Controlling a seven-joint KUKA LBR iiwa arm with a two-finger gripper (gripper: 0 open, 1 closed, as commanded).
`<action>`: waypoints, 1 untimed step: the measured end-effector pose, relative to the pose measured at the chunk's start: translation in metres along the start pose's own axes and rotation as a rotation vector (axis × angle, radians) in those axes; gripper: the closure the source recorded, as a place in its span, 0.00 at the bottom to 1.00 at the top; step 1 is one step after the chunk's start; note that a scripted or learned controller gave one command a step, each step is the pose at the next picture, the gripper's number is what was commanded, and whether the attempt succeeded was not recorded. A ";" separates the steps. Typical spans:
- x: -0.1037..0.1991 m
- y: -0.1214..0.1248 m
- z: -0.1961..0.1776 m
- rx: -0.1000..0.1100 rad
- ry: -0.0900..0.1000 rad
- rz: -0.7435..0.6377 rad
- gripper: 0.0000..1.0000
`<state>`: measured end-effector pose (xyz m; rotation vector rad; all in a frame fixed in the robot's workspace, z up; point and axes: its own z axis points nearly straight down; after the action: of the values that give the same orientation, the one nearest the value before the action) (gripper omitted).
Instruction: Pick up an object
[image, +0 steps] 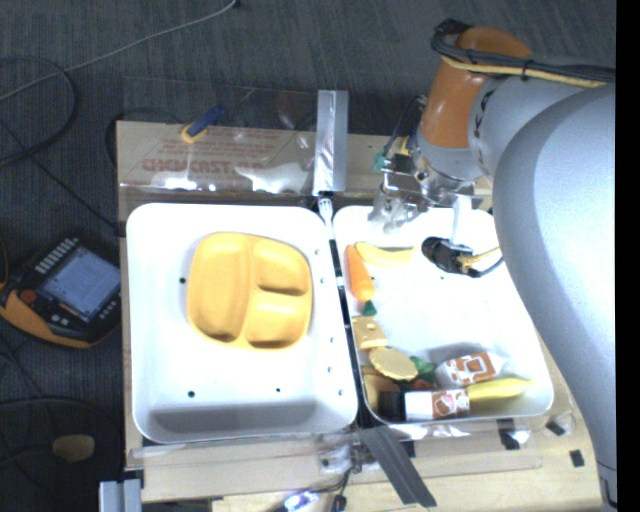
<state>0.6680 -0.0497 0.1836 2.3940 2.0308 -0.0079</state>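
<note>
Bench (cardboard-topped) on dark carpet with cables.

Dark grey carpet floor w/ thin cables across top left. Orange-edged handheld pendant w/ screen lies on floor left of the bench. Bench top is brown cardboard under clear plastic sheet; lighting even, no hard shadows.

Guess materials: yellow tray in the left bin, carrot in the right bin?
Yellow tray: likely molded plastic, matte to satin; rounded compartments, uniform color, soft highlights. Carrot: probably toy plastic or rubber; flat, even orange, smooth surface, though too small to tell apart. Both bins look like glossy white plastic.
</note>
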 end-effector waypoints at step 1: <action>0.000 0.000 0.000 0.000 -0.001 0.000 0.00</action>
<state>0.6680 -0.0496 0.1834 2.3939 2.0306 -0.0088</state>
